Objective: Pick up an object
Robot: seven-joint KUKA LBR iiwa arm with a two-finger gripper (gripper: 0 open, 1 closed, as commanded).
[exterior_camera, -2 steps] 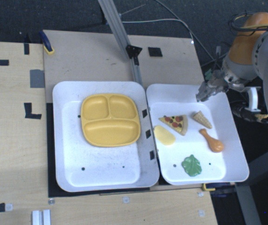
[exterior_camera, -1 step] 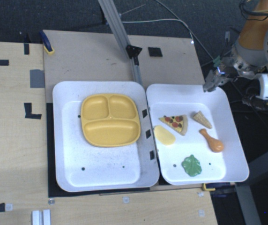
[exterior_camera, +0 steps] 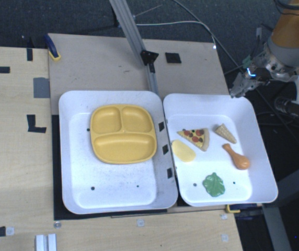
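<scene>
We note the gripper [exterior_camera: 238, 88] hovering just outside the far right corner of the right bin [exterior_camera: 259, 135]; whether it is open or closed we cannot tell. The nearest candidate, the cracker wedge [exterior_camera: 226, 133], lies toward the bin's near edge from it, with the drumstick [exterior_camera: 237, 157] beyond, its long axis running diagonally toward the near right corner.

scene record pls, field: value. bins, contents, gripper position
left bin: yellow divided plate, three compartments
right bin: pizza slice, pale yellow piece, tan wedge, drumstick, green leafy piece
items touching: pizza slice and pale yellow piece close, contact unclear; others apart
gripper: above the bench beyond the right bin's far right corner, outside both bins
held object: none visible
</scene>
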